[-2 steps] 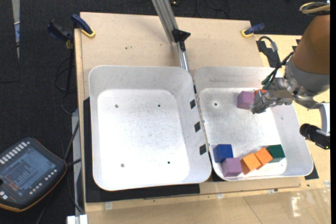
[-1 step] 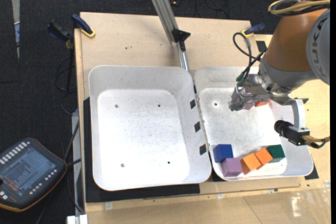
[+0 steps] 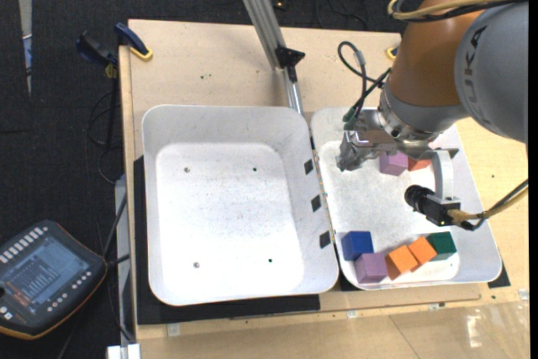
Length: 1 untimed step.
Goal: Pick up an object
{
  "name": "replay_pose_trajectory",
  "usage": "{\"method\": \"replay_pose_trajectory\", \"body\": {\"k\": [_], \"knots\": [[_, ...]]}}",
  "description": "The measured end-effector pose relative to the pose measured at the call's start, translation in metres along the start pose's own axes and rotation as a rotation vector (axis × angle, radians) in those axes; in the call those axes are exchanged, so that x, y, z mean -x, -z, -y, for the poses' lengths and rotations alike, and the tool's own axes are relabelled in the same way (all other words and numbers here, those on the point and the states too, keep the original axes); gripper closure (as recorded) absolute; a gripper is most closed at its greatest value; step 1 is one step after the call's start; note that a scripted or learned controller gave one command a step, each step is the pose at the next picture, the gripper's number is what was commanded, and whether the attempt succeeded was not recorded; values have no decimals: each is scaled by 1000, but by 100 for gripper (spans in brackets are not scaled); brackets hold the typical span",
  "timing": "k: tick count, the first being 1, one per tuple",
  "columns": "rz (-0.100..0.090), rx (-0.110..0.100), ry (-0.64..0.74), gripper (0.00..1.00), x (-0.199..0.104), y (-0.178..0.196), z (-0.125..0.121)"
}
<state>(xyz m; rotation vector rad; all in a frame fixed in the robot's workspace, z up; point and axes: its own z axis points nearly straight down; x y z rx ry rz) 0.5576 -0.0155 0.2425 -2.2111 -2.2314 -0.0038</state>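
Observation:
My gripper (image 3: 376,154) hangs over the upper part of the right bin (image 3: 479,265), under the arm's orange band. A light purple block (image 3: 392,164) lies right beside it, partly covered by the wrist, and a small red-orange piece (image 3: 419,166) shows just to the block's right. I cannot make out whether either one is in the gripper. Along the bin's front edge lie a blue cube (image 3: 356,244), a purple cube (image 3: 371,267), an orange cube (image 3: 403,258) and a green cube (image 3: 440,245).
The left bin (image 3: 168,130) sits beside the right one, their walls touching at the middle. A slanted metal pole (image 3: 256,0) reaches down to the bins' back edge. A teach pendant (image 3: 42,277) lies off the bench at the lower left.

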Motion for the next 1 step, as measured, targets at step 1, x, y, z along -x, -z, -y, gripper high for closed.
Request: {"method": "replay_pose_trajectory", "body": {"k": [1], "knots": [[0,-1,0,100,-64,-2,-9]]}}
